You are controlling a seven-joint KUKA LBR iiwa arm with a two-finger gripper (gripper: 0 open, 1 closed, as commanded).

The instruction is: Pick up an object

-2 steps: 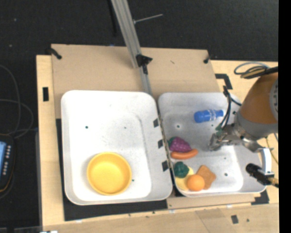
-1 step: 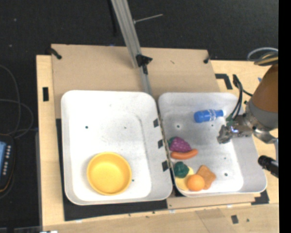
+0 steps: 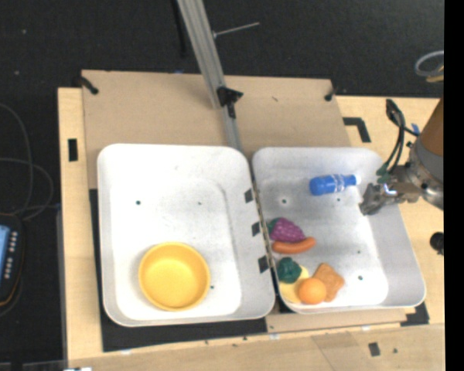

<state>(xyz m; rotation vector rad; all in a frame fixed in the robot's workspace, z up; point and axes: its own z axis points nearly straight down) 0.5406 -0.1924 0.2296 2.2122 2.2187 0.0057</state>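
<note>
Nothing picked up yet; every object lies in the right bin.

From the camera view, my gripper (image 3: pixel 373 199) hangs over the right bin (image 3: pixel 387 284), just right of the blue bottle (image 3: pixel 332 184); I cannot tell how it is set. Below the bottle lie purple grapes (image 3: pixel 286 229), a carrot (image 3: pixel 292 246) and an orange (image 3: pixel 312 291). Reaching, grasping and lifting all remain.
</note>
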